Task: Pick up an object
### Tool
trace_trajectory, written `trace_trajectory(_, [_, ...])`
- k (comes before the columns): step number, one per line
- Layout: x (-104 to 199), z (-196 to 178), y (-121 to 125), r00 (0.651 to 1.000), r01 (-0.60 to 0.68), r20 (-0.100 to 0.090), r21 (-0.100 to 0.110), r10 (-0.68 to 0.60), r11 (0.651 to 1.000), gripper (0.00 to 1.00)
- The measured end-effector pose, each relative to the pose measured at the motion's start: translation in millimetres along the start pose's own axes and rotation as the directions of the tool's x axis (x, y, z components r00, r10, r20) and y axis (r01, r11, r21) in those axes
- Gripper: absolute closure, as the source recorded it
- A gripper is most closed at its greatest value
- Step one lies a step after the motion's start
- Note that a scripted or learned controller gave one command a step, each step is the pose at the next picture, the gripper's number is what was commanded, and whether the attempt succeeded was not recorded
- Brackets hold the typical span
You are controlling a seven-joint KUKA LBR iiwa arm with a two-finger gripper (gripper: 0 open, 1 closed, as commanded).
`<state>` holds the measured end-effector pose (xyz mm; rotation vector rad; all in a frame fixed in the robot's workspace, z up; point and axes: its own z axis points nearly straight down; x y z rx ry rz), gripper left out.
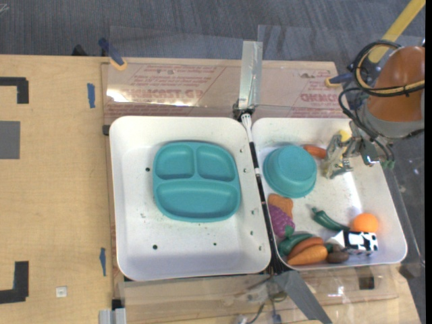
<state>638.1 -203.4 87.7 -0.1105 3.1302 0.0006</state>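
Left bin (128, 201): one teal divided plate (196, 181), lying flat near the centre. Nothing else in it.

Right bin (388, 201): one teal bowl (291, 171) at upper left, one orange piece (314, 151) just behind it. Along the lower edge, a cluster: one purple-and-orange toy (280, 212), one green pepper-like piece (329, 219), one carrot (309, 251), one orange ball (365, 223), one black-and-white cow-patterned toy (361, 241). A few small pieces in the pile too tangled to count.

Pincer (339, 157) hangs over the upper part of the right bin, just right of the bowl; whether open or closed cannot be told, and no object shows between its parts.

Judgement: approach step, nothing picked yet. Candidate objects all sit in the right bin. Next move calls for settling on one target, likely the nearby orange piece or bowl rim, descending and closing squarely.
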Motion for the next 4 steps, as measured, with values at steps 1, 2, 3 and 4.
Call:
trace_trajectory(1, [-32.8,-19.5,14.6,0.965,-0.263,0.002,0.001,0.263,0.965,1.0])
trace_trajectory(2, [-26.4,-124.1,73.3,0.867,-0.498,0.007,-0.001,0.498,0.867,1.0])
trace_trajectory(3, [-17.0,-144.5,135.7,0.877,-0.481,-0.002,0.0,0.481,0.877,1.0])
trace_trajectory(4, [20.6,-148.3,185.1,0.845,-0.535,-0.004,0.001,0.535,0.845,1.0])
